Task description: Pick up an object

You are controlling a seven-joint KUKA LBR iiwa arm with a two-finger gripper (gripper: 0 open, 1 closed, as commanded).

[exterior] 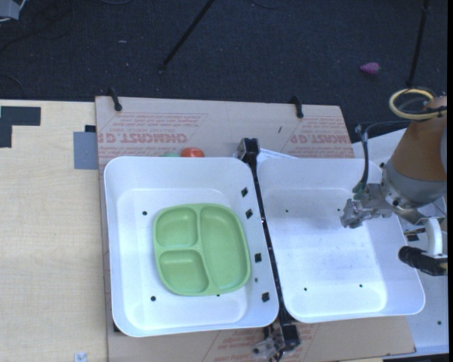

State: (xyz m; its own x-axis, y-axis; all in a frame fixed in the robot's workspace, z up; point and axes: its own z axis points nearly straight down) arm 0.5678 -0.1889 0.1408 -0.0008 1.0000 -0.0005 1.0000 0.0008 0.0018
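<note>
Since my gripper [352, 216] hangs over the right bin [326, 305] with nothing seen between its fingers, I judge I am at the approach step, before any grasp. Whether those fingers are spread or pressed together I cannot tell; they are too small and dark against the white floor.

From the one camera above the bench: the likeliest thing to pick is the green tray [201, 248], a three-compartment plate lying flat in the left bin [128, 202], well away from my hand and across the black divider [258, 225] where the two bins meet. An orange thing [192, 153] peeks out beyond the far rim of that left bin, still farther off and partly hidden, so I would not count on it.

My next move, as I judge it, calls for lifting clear of the bin wall, crossing the divider, then coming down on the tray's rim or one of its inner ridges, since a flat plate offers little else to pinch.

As for room, the floor under my hand is open. The near wall of my bin sits just beside the wrist, and the divider's raised clips are what I must clear. Around the tray there is a band of bare floor on every side, narrowest toward the divider.
</note>
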